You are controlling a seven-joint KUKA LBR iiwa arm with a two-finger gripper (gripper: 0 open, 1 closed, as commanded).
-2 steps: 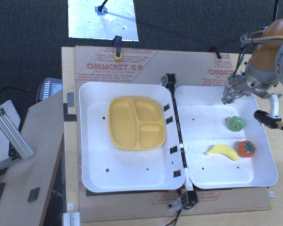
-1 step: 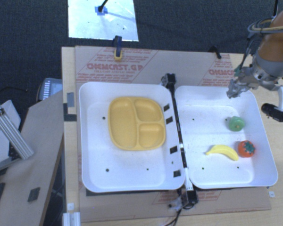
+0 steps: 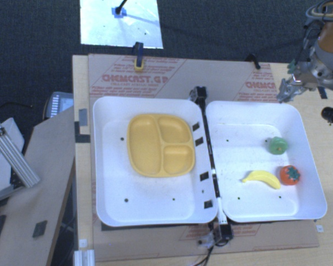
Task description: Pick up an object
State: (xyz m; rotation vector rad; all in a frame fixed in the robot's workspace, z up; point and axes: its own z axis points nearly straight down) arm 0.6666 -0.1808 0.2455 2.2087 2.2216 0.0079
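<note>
White plastic, two shallow bins side by side on a brown surface lined with printed cardboard point(image 3: 172, 73).

Left bin point(image 3: 108, 204): one yellow divided plate point(image 3: 160, 146), three compartments, lying flat near the bin's middle. Nothing on it.

Right bin point(image 3: 255, 204): three toy foods, all grouped toward its right edge. Green fruit point(image 3: 277, 145) sits farthest back; red tomato point(image 3: 289, 174) with a green top lies nearer the front; yellow banana point(image 3: 262, 178) lies just beside the tomato, on its left, curve up. Tomato and banana are near touching; the green fruit stands apart from both. Any of the three would serve as the thing to pick up.

Arm: grey with an orange band, at the surface's far right corner. Pincer point(image 3: 289, 87) hangs over the back right corner of the right bin, above the rim, well apart from all three toys. Whether it is released or clenched cannot be told at this size; nothing is seen between its tips.

Judgement: the grasp is not yet begun. The green fruit is nearest the pincer and has free space round it, so it looks the easiest. The banana and tomato crowd each other, and the bin's right wall stands close to the tomato.

Other items: black clips point(image 3: 205, 176) along the seam between the bins; a yellow clamp point(image 3: 139, 65) at the cardboard's back edge.
</note>
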